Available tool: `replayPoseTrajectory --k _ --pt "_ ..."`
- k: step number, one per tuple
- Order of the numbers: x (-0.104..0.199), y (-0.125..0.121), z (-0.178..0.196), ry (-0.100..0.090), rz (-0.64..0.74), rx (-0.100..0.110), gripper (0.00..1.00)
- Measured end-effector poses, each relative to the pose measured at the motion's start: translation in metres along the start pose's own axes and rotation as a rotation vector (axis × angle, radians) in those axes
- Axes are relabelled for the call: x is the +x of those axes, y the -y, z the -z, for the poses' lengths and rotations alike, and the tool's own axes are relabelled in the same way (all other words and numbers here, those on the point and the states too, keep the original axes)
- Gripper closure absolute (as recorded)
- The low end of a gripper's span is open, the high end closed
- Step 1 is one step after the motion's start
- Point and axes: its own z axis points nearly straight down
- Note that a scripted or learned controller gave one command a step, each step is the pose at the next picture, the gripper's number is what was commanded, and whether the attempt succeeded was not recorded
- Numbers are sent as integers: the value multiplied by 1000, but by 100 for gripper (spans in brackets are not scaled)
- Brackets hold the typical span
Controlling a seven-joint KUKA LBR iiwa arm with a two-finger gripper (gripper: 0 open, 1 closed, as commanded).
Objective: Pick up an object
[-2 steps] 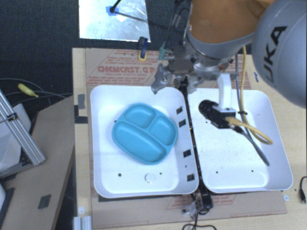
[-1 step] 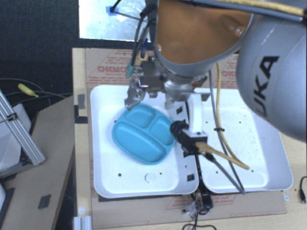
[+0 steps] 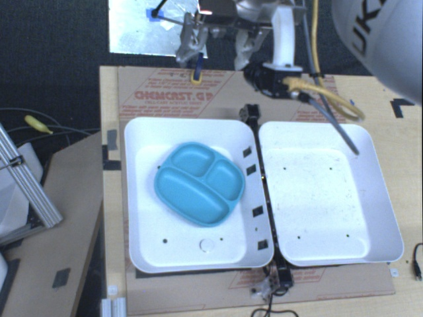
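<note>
**Desk:** What does the reader see?

**Photographer:** A KUKA arm's two-finger gripper [image 3: 219, 50] hangs at 12 o'clock, past the far edge of the two white bins. Its fingers are spread and there is nothing between them. The task's thing, a blue divided plate [image 3: 199, 183], lies flat in the left bin [image 3: 142, 243], at about 9 o'clock from the centre of the view.

**Desk:** And the bins themselves?

**Photographer:** The left bin holds the plate, tilted toward 1 o'clock, plus a pale round mark [image 3: 208, 245] near the bin's 6 o'clock edge, too faint to identify. The right bin [image 3: 377, 203], at 3 o'clock, shows a white floor with dark specks. The two bins touch along a seam fitted with black clips [image 3: 255, 170], and both rest on a printed cardboard sheet [image 3: 172, 94].

**Desk:** What could go wrong?

**Photographer:** In my judgement, several things. The plate is broad, shallow and smooth, so fingers coming straight down onto its face would likely find nothing to close on. They need a rim or one of the dividing ridges. A pinch on the rim could tip the plate or let it slide across the slick bin floor. The gripper is also well away from the plate, so it must first cross the bin's 12 o'clock wall, and a low approach could clip that wall. A loose yellow cable [image 3: 330, 101] near 1 o'clock could snag.
</note>
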Motion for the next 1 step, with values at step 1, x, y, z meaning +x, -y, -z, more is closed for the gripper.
replayPoseTrajectory --k 1 --pt "-39 -50 -44 7 -5 17 0"
